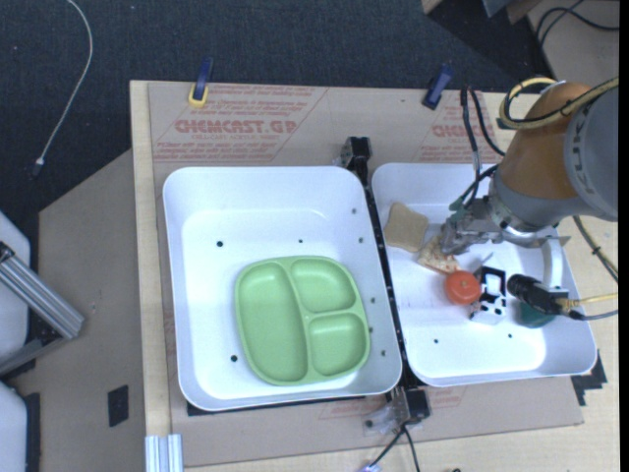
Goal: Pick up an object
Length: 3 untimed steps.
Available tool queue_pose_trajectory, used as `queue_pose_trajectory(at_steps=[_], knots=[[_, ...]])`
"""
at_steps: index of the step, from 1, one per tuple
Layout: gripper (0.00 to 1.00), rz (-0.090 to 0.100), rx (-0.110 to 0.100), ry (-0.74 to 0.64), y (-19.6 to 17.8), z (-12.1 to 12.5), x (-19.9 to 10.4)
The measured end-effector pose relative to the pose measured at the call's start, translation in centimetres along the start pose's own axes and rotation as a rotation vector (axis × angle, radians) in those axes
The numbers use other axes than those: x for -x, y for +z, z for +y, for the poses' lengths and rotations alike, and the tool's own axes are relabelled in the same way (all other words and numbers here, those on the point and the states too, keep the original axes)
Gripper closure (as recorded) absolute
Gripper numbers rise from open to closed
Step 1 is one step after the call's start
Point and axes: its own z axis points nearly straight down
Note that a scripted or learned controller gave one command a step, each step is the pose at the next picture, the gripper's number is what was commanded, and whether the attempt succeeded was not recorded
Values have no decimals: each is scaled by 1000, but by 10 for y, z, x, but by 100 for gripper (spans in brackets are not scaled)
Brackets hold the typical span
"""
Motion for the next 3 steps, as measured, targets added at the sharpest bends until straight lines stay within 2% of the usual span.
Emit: queue_pose_trajectory(at_steps=[1, 2, 3], knots=[[100, -5, -8, 0, -64, 3, -3], [100, -5, -9, 1, -104, 5, -3], [100, 0, -18, -3, -97, -11, -56]])
